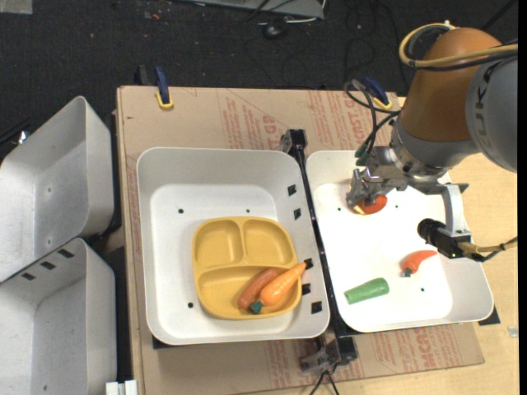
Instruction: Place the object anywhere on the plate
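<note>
The yellow divided plate (222,249) lies in the left bin (165,220). In its front compartment an orange carrot (282,283) rests beside a reddish-brown sausage-shaped piece (256,286). My gripper (366,196) is low over the back left part of the right bin (469,303), directly on top of a small red round object (373,206) that pokes out beneath it. The gripper covers most of that object.
The right bin also holds a green cucumber-like piece (366,290) near the front and an orange-red pepper (418,260) toward the right. A black cable fitting (436,234) hangs from the arm over the bin's right side. Grey trays (49,188) stand left of the bench.
</note>
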`<state>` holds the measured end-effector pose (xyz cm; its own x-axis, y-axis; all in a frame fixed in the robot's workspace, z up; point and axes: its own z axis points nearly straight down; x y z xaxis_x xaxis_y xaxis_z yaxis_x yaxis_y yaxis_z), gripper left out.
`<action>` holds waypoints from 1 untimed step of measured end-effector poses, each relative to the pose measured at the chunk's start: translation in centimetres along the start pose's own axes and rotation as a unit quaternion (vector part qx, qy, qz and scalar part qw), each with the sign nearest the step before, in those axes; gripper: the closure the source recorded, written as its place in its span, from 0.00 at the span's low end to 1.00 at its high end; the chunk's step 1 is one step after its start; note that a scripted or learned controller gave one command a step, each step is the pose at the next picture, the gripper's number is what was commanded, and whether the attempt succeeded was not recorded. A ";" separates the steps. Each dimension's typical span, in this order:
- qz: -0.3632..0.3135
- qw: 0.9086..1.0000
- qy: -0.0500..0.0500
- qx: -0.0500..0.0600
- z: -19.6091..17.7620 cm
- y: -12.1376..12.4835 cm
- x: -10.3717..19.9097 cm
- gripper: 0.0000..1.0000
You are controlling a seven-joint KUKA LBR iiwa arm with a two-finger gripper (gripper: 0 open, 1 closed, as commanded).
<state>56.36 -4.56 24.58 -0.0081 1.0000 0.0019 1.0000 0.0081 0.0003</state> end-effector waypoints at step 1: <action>0.001 1.000 -0.001 0.001 1.3 -0.1 4.9 1.00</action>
<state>56.24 0.30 23.33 -0.0064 1.0000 0.0003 1.0000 0.0064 -0.0008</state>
